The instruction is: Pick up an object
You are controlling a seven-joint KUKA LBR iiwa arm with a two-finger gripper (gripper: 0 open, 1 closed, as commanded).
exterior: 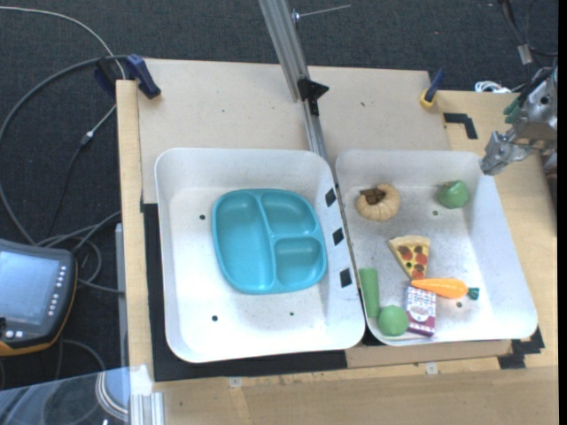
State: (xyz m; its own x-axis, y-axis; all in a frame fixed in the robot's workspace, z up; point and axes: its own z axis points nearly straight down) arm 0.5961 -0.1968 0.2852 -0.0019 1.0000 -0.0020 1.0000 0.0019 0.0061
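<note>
The right bin [496, 237] holds several toy foods. A brown pumpkin-like piece [378, 202] lies near its back left, and a small green fruit [453, 194] sits near the back right. A pizza slice [411, 256] lies in the middle with an orange carrot [440, 286] just in front of it. Along the front left are a green stick [368, 283], a green ball [392, 320] and a small pink-and-white carton [421, 311]. My gripper [496, 158] hangs over the bin's back right corner, to the right of the green fruit and apart from it, with nothing visibly in it.
A teal divided plate [266, 242] lies in the left bin [177, 264]. A metal pole [288, 38] slants down to the ridge between the bins. Blue and yellow clamps sit at the board's back corners. Cables and a pendant lie on the floor at left.
</note>
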